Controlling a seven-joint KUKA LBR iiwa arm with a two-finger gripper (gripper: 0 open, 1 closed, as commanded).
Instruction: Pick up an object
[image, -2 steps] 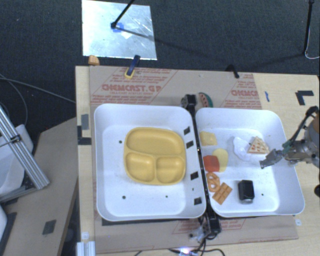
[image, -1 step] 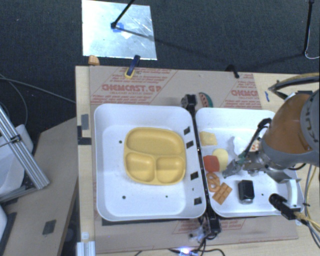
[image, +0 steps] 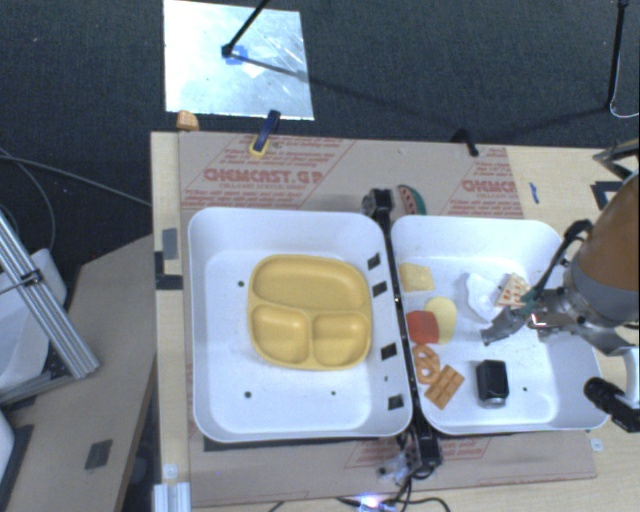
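Jaws (state unclear) of gripper (image: 497, 331) over right bin (image: 545, 408)

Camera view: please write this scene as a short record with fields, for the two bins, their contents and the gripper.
left bin: holds a yellow divided plate
right bin: holds small food items and a black object
food items: pale yellow piece, red piece, pretzel, cracker
gripper: low over the right bin, beside crumpled white item
held object: none visible between the fingers
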